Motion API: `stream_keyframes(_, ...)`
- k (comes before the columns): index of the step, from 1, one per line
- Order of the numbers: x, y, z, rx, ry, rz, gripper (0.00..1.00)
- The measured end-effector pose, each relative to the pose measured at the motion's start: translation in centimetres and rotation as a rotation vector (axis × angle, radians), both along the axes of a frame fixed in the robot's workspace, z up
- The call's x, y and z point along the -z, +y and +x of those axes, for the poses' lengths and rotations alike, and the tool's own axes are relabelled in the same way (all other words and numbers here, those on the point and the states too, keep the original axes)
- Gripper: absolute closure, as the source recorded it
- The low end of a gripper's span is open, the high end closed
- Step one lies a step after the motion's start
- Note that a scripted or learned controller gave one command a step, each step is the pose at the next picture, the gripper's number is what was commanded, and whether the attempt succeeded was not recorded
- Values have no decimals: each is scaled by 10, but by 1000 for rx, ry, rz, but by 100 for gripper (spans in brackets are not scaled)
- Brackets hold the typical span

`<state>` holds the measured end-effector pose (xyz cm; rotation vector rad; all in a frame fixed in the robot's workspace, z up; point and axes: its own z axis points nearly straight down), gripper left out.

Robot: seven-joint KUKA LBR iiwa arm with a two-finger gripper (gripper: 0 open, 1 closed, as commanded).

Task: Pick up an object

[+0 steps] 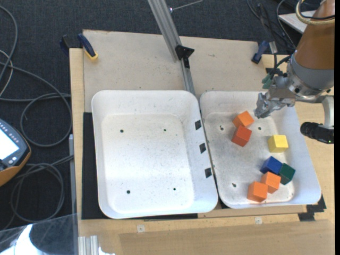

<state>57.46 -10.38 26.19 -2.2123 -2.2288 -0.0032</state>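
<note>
In the right bin point(297, 142) lie several small blocks. An orange block point(244, 119) and a red-orange block point(241, 136) sit together near the bin's middle. A yellow block point(278, 143) lies to their right. Toward the front are a blue block point(271, 165), a dark green block point(287, 172) and two orange blocks point(272, 181) point(258, 191) in a cluster. My gripper point(263, 110) hangs over the bin's back part, just right of the upper orange block, with nothing visibly held.
The left bin point(101, 142) stands beside the right one, with a raised divider edge point(204, 147) between them. A metal pole point(170, 31) slants up from the bench's back. Blue clamps point(87, 45) point(261, 51) grip the back edge.
</note>
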Motion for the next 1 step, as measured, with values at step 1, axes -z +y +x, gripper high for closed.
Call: stream_keyframes(1, -5, 53, 9, 0, -1, 0, 100)
